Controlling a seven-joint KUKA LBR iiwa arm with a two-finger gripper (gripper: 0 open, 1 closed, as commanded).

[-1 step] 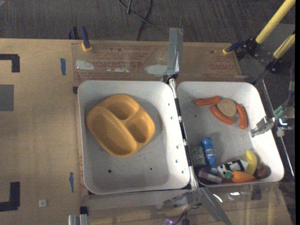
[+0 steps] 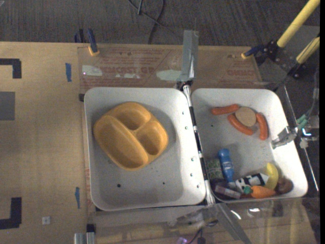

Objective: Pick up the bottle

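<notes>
A small blue bottle (image 2: 226, 165) lay on its side in the right-hand white bin (image 2: 284, 117), near the bin's lower left corner. Its length ran roughly up and down the view, tilted slightly, with a paler label band visible across its middle.

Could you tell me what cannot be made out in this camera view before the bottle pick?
- Gripper, camera view: small and blurred at the right bin's edge.
- Blue bottle: label too small to read.
- Dark items beside it: crowded, dim, identity unclear.
</notes>
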